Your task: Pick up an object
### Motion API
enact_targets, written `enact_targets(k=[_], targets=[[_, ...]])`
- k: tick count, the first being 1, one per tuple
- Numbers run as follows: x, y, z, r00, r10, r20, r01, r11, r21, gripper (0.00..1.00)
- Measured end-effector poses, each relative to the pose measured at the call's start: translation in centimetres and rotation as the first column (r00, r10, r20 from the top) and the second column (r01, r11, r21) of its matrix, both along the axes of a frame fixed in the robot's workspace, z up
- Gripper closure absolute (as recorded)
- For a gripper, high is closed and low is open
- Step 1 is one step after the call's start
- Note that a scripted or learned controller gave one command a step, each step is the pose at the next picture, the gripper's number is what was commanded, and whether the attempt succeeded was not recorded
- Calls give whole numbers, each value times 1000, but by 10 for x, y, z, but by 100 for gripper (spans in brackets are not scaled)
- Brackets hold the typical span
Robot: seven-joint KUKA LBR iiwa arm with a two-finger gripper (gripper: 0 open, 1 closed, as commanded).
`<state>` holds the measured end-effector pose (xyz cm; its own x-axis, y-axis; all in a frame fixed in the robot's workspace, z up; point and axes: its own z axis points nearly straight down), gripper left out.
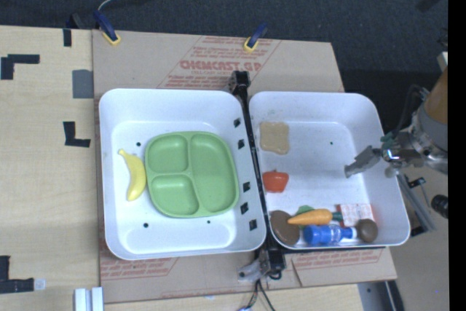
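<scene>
I see my arm (429, 135) reaching in from the right — wrist low, the gripper (362, 162) stretched out leftward, one grey finger (357, 165) angled down, gripping nothing.

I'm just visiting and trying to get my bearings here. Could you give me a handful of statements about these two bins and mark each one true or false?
1. The banana lies in the left bin, beside the green plate. True.
2. The green plate sits in the right bin. False: it sits in the left bin; the right bin holds the other items.
3. The carrot lies near the right bin's front edge, by the blue bottle. True.
4. The gripper holds the carrot. False: the gripper sits over the right bin's right side, apart from the carrot.
5. The red tomato is on the plate. False: it lies in the right bin.
</scene>
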<state>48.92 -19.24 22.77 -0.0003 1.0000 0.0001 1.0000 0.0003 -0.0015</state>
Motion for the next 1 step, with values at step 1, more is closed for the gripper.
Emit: enact_targets(k=[1], targets=[[64, 67, -39, 1000, 2, 0, -2, 1000, 0, 0]])
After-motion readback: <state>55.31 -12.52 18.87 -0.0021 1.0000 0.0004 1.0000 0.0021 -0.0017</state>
